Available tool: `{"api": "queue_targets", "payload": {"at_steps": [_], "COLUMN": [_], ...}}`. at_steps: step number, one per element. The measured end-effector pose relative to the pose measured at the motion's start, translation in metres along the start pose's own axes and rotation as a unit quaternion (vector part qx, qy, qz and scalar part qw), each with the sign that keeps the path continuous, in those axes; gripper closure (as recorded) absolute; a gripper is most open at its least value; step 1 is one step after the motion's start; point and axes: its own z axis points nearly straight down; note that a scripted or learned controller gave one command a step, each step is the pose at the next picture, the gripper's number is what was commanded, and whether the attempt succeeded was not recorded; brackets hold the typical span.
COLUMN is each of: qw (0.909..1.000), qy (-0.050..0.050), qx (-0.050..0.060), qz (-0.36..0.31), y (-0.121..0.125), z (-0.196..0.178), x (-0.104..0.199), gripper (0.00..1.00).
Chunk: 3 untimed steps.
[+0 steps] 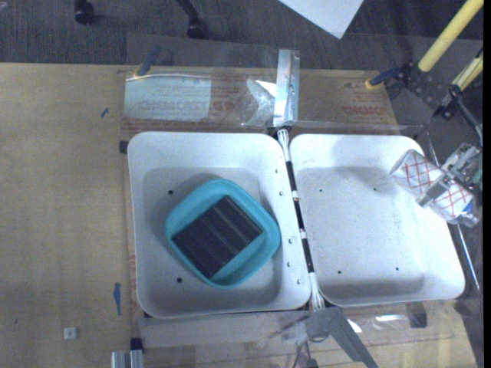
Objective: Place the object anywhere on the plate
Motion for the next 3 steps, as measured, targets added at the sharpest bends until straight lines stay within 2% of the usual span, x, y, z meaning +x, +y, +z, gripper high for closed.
{"api": "queue_targets", "payload": {"at_steps": [1, 2, 3], "qw": [1.0000, 1.0000, 1.0000], "qy": [0.000, -0.004, -0.004], "qx": [0.000, -0.002, -0.002], "qz": [0.000, 0.001, 0.001], "y": [0.000, 0.000, 0.000], "z": [0.000, -0.012, -0.012], "x": [0.000, -0.002, -0.002], "gripper": [0.00, 1.00, 0.00]}}
